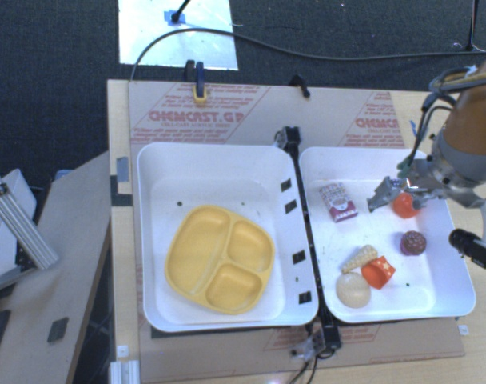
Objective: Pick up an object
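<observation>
While the arm is reaching in from the right over the right-hand bin (443, 298), its gripper (395, 196) is hanging low near that bin's back right part, with one grey finger (381, 195) sticking out to the left and an orange-red ball (404, 206) sitting just beside it, touching or nearly so. Whether the ball is lying between the fingers I cannot tell, and I cannot tell either whether the gripper is open or closed, since the wrist is hiding its far side.

Other candidates are lying in the same bin: a small red-and-white packet (337, 202) to the left, a dark red ball (413, 242) toward the front, then a pale wedge (360, 258), an orange-red block (378, 273) and a cream ball (353, 290) clustered near the front. A yellow divided tray (219, 258) is occupying the left bin (159, 166).

For a clean pick, the orange-red ball looks the natural target. Being round, it is likely to roll, so centring the fingers over it before closing matters, and lifting straight up should be keeping it clear of the bin wall.
</observation>
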`<state>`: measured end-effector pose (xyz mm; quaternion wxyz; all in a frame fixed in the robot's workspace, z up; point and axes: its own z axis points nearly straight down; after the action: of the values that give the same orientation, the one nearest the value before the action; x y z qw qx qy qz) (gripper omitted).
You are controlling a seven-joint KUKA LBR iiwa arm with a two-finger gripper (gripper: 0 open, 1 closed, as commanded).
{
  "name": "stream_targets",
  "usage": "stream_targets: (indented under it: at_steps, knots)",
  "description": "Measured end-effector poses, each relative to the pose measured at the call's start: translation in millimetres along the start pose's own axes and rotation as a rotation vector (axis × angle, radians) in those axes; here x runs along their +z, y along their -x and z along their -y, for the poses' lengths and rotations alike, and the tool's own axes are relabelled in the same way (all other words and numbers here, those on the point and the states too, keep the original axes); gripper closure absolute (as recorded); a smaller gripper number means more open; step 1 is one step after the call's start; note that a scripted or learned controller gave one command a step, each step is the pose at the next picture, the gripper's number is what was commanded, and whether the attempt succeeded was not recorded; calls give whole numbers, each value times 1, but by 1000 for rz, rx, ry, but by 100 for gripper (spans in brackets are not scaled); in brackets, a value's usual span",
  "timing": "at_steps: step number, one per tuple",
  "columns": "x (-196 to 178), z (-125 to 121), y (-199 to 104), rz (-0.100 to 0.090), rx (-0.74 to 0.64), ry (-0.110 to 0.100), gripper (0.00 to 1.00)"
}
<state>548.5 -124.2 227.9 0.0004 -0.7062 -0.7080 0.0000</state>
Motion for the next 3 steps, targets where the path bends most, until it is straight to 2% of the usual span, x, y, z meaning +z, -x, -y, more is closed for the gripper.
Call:
stream_targets:
  at_steps: [1,2,3]
  knots:
    - [43,2,5,0,2,-1,0]
    - [105,2,6,0,1,-1,0]
    - [92,1,6,2,1,4,100]
